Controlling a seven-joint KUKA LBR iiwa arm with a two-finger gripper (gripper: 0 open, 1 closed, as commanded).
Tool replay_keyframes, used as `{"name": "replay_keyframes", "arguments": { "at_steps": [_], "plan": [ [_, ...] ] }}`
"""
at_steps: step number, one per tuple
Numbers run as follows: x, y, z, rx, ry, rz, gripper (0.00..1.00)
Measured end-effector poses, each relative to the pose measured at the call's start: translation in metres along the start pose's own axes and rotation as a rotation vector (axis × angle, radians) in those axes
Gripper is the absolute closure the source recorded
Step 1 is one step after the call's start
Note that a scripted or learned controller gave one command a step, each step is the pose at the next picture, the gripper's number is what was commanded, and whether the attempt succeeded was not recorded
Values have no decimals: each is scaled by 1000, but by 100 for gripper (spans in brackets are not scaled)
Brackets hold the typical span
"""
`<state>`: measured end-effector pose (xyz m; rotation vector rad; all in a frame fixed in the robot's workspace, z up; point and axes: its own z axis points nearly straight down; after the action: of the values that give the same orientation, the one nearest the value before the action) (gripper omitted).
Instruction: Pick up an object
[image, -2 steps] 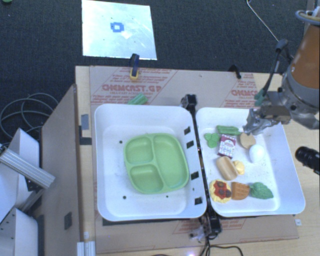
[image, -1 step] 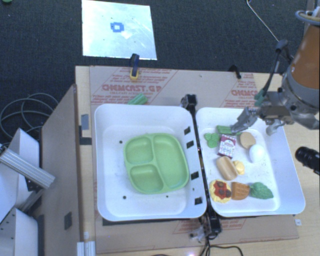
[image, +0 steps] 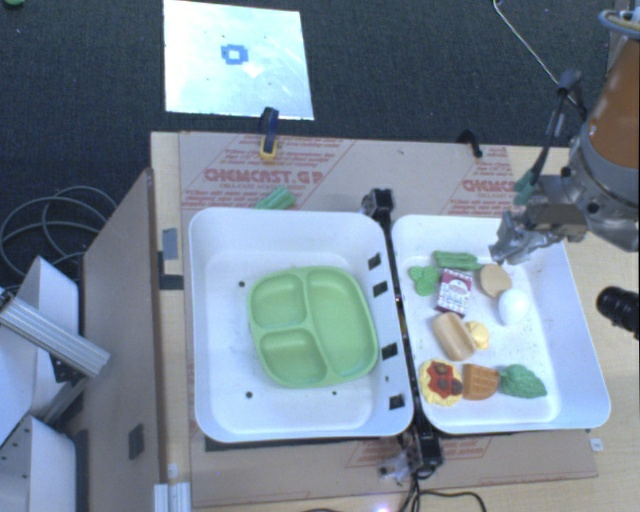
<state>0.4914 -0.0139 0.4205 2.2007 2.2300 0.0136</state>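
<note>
The right bin (image: 585, 345) holds several toy foods: a green pickle (image: 455, 260), a green leafy piece (image: 424, 279), a small red and white carton (image: 454, 293), a tan bread roll (image: 494, 279), a white egg (image: 514, 305), a hot dog bun (image: 453, 336), a yellow bit (image: 479, 334), a pizza slice (image: 441, 382), a waffle (image: 480, 381) and a broccoli piece (image: 522, 381). My gripper (image: 508, 248) hangs over the bin's upper part, just above the bread roll and right of the pickle. Nothing shows between its fingers.
The left bin (image: 215, 300) carries a green divided plate (image: 311, 326). A black divider with clips (image: 385, 290) runs between the bins. Cardboard (image: 330, 170) lies behind them, with a yellow clamp (image: 268, 150). Cables (image: 60, 225) lie at the left.
</note>
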Motion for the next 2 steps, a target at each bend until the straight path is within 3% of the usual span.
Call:
{"name": "replay_keyframes", "arguments": {
  "at_steps": [1, 2],
  "plan": [
    [170, 24, -30, 6, 6, -7, 100],
    [160, 24, -28, 10, 1, 11, 0]
  ]
}}
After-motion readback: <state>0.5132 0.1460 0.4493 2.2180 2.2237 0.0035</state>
